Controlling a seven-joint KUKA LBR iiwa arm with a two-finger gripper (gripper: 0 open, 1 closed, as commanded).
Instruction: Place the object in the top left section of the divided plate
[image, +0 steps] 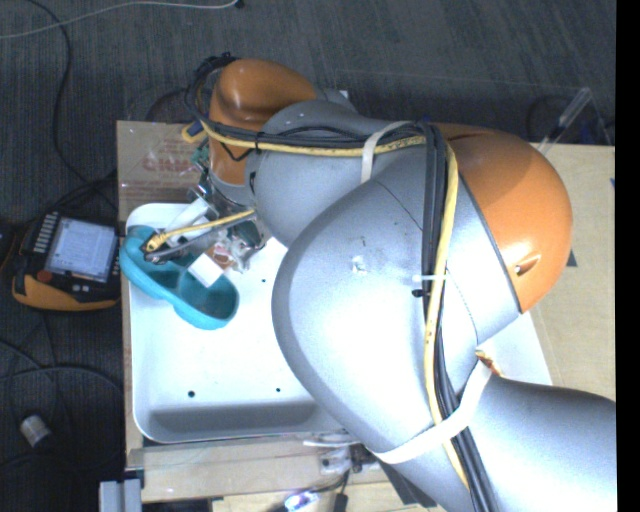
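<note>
Plate (190, 285) — teal, glossy, tilted in the white bin (200, 400), hand (215, 255) touching.

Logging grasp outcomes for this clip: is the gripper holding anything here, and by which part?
Cannot be told. The gripper sits low at the teal divided plate in the white bin, but no object can be seen between its fingers.

Dark grey carpet (80, 90) with black cables (40, 40) surrounds the wooden bench (150, 150).

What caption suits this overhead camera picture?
Grey-and-orange robot arm reaching over a shallow white bin, its gripper beside a teal plastic divided plate.
</note>
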